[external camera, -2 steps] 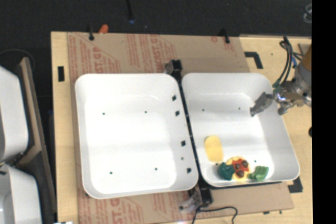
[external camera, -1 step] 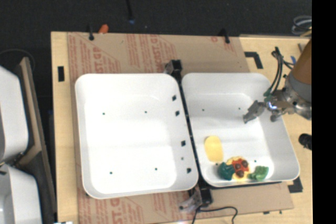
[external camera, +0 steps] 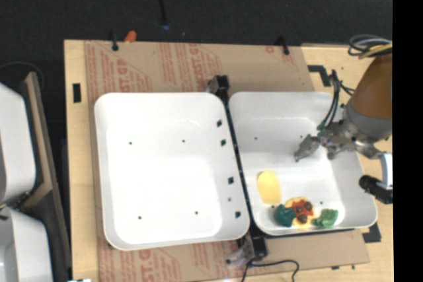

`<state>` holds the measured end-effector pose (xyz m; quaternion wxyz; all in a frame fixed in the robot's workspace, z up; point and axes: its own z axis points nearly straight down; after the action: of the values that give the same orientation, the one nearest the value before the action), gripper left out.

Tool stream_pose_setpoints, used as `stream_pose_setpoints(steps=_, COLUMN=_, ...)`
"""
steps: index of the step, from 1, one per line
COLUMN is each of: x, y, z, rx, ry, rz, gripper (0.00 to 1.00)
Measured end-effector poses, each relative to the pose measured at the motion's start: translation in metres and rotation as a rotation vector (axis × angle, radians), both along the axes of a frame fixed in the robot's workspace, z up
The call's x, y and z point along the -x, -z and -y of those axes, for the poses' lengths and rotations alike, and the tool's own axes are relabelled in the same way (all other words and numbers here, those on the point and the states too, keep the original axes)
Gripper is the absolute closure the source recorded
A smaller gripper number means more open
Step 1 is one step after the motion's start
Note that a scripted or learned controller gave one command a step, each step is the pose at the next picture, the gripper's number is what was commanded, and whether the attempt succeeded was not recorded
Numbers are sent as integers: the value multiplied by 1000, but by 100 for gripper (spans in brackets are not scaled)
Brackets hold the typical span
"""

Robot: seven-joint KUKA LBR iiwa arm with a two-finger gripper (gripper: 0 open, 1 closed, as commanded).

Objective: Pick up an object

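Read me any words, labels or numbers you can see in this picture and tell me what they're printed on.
Red lettering runs along the brown cardboard sheet under the bins, along its top edge and down its left edge: too blurred to read.
Nothing readable on the left bin, the right bin or the arm.

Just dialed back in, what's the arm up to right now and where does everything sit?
The arm's gripper hangs over the right bin, near its middle, with nothing visibly held. The objects lie toward that bin's near edge: a yellow piece, and just below it a cluster of a teal item, a red one and a green one. The gripper sits apart from all of them. The left bin sits beside it.
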<state>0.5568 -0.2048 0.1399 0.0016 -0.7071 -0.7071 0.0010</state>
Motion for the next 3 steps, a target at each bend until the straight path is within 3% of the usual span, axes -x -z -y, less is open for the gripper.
stream_pose_setpoints(steps=1, x=1, y=41, z=0, rx=0, ry=1, rz=1, gripper=0)
stream_pose_setpoints(steps=2, x=0, y=28, z=1, rx=2, ry=2, rz=6, gripper=100)
stream_pose_setpoints(steps=3, x=-11, y=-21, z=0, rx=2, ry=0, rz=9, gripper=100)
